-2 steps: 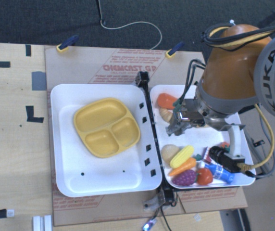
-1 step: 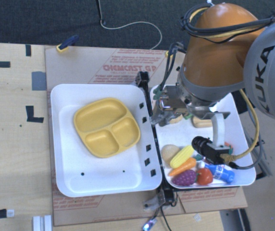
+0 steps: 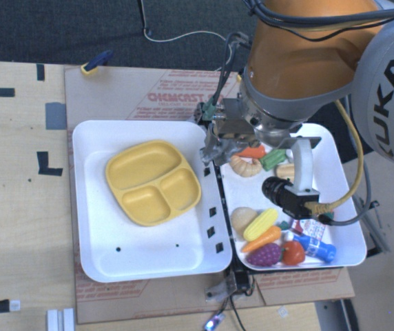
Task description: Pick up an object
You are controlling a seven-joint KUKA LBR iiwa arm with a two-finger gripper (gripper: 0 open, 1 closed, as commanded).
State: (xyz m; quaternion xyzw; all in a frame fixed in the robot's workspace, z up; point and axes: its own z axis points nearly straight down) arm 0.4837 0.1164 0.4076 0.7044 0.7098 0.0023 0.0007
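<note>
Down at the front of the right bin [image 3: 348, 250] sits a heap of toy food: purple grapes [image 3: 266, 254], a red tomato [image 3: 293, 252], a carrot [image 3: 262, 238] and yellow corn [image 3: 260, 223]. A bit further back lie a croissant [image 3: 245, 165] and something green [image 3: 275, 159]. In the left bin [image 3: 87, 185] rests a yellow tray [image 3: 152, 181]. The gripper [image 3: 235, 142] hangs over the back of the right bin, but I cannot tell how it is set. I think nothing is picked up yet.

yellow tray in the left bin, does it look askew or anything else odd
Yes, the yellow tray lies turned at an angle to the left bin's walls. Nothing looks spilled or broken; the toy food sits piled in the right bin.
</note>
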